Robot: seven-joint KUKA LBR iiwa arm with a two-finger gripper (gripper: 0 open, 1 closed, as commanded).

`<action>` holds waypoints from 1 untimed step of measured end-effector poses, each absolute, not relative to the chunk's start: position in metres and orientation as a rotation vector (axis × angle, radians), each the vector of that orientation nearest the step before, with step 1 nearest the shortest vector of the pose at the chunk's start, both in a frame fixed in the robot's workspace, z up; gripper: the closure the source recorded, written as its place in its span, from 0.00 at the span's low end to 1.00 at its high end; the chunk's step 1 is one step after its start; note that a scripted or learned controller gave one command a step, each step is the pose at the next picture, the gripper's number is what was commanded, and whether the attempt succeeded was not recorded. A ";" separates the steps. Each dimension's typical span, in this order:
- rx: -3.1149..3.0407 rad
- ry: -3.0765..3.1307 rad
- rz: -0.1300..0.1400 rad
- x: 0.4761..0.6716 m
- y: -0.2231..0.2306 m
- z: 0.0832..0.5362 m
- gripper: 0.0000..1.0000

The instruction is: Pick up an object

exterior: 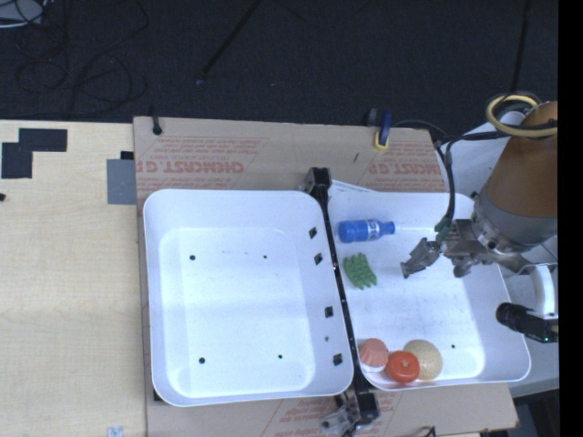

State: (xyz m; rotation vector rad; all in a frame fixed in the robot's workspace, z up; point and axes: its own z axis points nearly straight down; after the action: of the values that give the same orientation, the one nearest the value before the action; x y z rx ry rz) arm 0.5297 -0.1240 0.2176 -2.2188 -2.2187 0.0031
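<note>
Currently the gripper (421, 260) hangs with jaws apart and empty over the right bin (510, 371); the blue bottle (365, 230) lies near at ten o'clock, long axis running nine-to-three.

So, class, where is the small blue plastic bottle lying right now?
The small blue plastic bottle lies on its side near the far edge of the right white bin, just beyond the green ridged toy and left of the gripper.

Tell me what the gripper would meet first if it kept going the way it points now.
The gripper points toward the view's left, over the right bin. The green object lies first in that line, though the gripper's height above it is unclear, so it might pass over it.
</note>
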 end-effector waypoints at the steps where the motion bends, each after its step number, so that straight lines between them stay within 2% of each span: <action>1: -2.229 -2.214 0.007 0.524 -0.206 0.210 0.00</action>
State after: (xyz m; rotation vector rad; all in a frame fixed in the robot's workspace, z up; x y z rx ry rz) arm 0.5238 -0.2057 0.2097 -2.2293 -2.2142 0.0068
